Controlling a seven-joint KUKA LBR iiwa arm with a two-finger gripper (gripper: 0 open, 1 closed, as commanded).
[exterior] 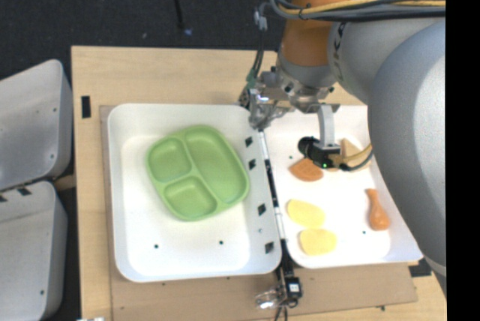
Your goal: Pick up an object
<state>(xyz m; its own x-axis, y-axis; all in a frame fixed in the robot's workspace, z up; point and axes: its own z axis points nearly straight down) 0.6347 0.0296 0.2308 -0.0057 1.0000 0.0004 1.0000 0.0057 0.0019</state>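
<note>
At the near edge of the wooden worktop (187, 298), the two white bins sit side by side, their rims touching. In the right bin (346, 196), nearest the front, lies a pale yellow oval slice (318, 241), and a second yellow slice (305, 213) lies just behind it, almost touching. To their right, near that bin's right wall, lies an orange drumstick-shaped piece (377, 210), its thin end pointing away. The left bin (120, 237) holds one thing, a light green divided plate (197, 172) with three compartments, lying flat and turned at a slant near the bin's middle. Further back in the right bin lies a flat orange piece (306, 171), with a small tan wedge (351, 151) near it to the right. Farthest back, the hand (260, 115) hangs over the far end of the line where the two bins meet, well apart from the slices. Whether it is released or clenched I cannot tell.
</note>
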